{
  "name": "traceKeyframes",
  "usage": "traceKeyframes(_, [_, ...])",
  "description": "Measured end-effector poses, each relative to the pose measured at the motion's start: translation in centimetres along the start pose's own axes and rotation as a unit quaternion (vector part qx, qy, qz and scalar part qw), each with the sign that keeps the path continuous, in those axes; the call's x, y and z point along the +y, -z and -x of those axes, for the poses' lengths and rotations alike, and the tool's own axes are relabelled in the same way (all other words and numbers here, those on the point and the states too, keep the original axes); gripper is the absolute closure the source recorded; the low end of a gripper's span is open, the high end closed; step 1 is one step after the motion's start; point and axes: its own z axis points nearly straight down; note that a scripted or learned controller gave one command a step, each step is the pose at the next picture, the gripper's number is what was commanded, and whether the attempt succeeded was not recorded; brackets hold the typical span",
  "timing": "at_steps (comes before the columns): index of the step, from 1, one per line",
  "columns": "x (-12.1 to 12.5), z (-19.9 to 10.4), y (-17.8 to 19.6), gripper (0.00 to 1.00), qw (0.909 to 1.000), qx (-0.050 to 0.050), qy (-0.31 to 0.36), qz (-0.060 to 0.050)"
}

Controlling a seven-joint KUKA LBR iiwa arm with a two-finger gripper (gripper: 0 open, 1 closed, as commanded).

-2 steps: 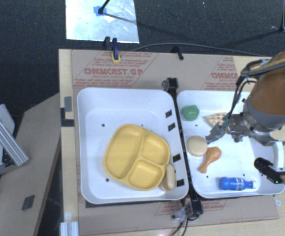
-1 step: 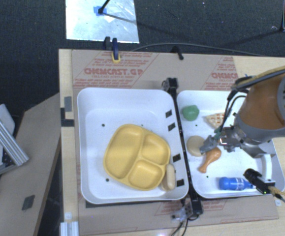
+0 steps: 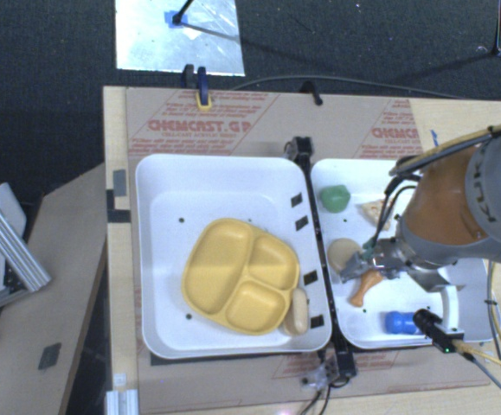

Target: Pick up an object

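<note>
My gripper (image 3: 360, 266) hangs low over the left part of the right bin (image 3: 354, 335), at the end of the grey and orange arm (image 3: 458, 206). Directly under it lies an orange carrot-shaped piece (image 3: 362, 290), pointing toward the bin's front. A beige round object (image 3: 342, 251) sits just left of the gripper, touching or nearly touching it. Further back a green ball (image 3: 335, 198) rests, with a tan wedge (image 3: 373, 209) to its right. A blue object (image 3: 399, 322) lies near the front wall.
The left bin (image 3: 159, 232) holds a yellow divided plate (image 3: 241, 275), with a pale oblong item (image 3: 298, 310) at the plate's front right corner. A black divider (image 3: 315, 240) runs between the bins. Cables trail at the front right.
</note>
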Motion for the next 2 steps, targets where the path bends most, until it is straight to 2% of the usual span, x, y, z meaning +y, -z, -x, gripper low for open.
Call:
traceKeyframes(1, [0.1, 0.1, 1.3, 1.0, 1.0, -0.001, 0.0, 0.002])
traceKeyframes(2, [0.2, -0.1, 7.7, 1.0, 1.0, -0.001, 0.001, 0.005])
